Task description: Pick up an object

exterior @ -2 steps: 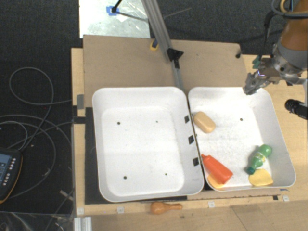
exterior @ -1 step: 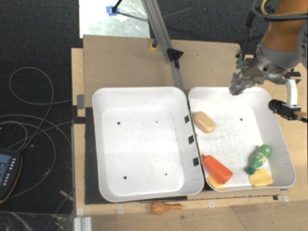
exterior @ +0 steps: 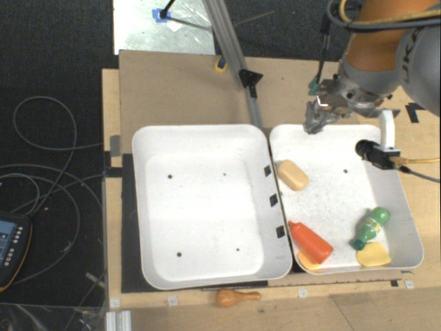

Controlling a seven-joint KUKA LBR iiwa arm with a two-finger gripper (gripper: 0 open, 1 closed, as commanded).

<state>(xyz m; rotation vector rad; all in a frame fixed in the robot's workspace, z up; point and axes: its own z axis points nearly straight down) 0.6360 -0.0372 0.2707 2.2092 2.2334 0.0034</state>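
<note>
Right,
- Nearest, on the brown bench board below the bins: small orange-tan gourd-shaped toy (exterior: pixel 237 296), smooth, lying on its side, outside both bins.
- Left shallow white plastic bin (exterior: pixel 148 185): matte, rounded corners, a few dark dots on its floor.
- Right shallow white plastic bin (exterior: pixel 406 205), touching the left one along black clips; holds the pickable items:
  - yellow rounded plastic piece (exterior: pixel 374 255) at near-right corner.
  - green bottle-shaped toy w/ yellow middle & blue end (exterior: pixel 368 227), just beside the yellow piece, tilted.
  - orange-red wedge-shaped plastic block (exterior: pixel 310 243) at near-left corner, by the dividing rim.
  - tan oblong bread-like toy (exterior: pixel 293 175), smooth, farther back near the left rim.
- Black cylindrical fitting w/ cable (exterior: pixel 375 154) at the bin's right-far side.
- Farthest: grey arm w/ orange band comes in from right, wrist bent downward; gripper (exterior: pixel 315 124) hangs over the right bin's far rim, well apart from all toys. Can't tell whether it's open or closed; nothing seen in it.
</note>
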